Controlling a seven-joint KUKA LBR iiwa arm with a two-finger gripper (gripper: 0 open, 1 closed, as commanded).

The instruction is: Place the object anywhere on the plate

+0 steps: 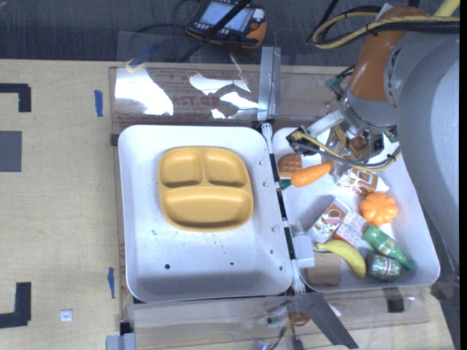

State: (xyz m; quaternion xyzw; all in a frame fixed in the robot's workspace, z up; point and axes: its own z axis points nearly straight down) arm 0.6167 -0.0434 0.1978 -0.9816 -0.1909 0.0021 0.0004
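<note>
A yellow plate (206,188) with three compartments lies in the left bin (139,195) and has nothing on it. In the right bin (422,228) lie an orange carrot (310,174), a brown waffle piece (290,164), a small pumpkin (379,208), a banana (346,254), a green bottle (387,243) and a can (383,267). My gripper (349,146) hangs low over the far part of the right bin. It is just right of the carrot's thick end, and cables and the wrist partly hide it.
Small food cartons (337,223) and a printed packet (362,181) lie among the right bin's items. A raised divider (281,195) separates the two bins. The arm's grey body (430,122) covers the right bin's far right side. A pendant (225,22) sits behind the bins.
</note>
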